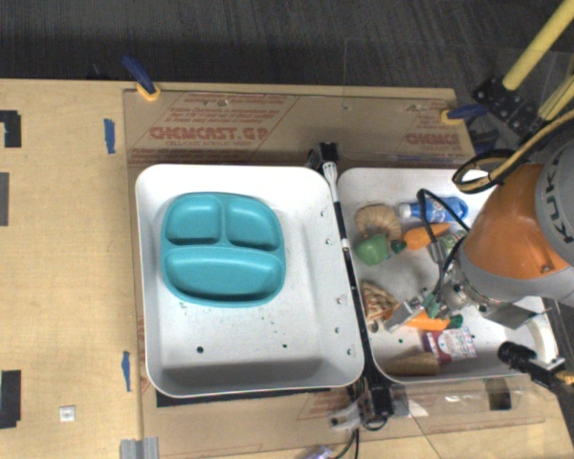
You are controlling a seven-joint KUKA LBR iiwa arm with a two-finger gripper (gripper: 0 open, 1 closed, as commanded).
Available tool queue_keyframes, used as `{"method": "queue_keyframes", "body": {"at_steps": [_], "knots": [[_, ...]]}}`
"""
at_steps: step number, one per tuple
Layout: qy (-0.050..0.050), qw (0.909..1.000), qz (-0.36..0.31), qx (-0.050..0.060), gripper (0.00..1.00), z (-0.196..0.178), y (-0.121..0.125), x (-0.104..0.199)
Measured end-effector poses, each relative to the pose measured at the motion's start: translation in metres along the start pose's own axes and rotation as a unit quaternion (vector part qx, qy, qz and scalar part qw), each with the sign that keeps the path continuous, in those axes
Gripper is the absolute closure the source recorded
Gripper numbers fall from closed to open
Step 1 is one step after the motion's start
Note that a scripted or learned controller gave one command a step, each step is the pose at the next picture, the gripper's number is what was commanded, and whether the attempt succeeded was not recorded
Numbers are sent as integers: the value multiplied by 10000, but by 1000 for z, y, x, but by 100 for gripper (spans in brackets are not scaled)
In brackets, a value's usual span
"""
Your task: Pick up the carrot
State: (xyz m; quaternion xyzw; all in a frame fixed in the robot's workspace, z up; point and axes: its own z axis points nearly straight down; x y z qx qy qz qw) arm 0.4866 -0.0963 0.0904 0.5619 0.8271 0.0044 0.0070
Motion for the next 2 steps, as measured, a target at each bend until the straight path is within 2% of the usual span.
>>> {"method": "queue_keyframes", "body": {"at_steps": [1, 2], "knots": [[-66, 10000, -15, -73, 100, -13, 5, -4], [10, 9676, 2525, 76, 100, -94, 55, 33]]}}
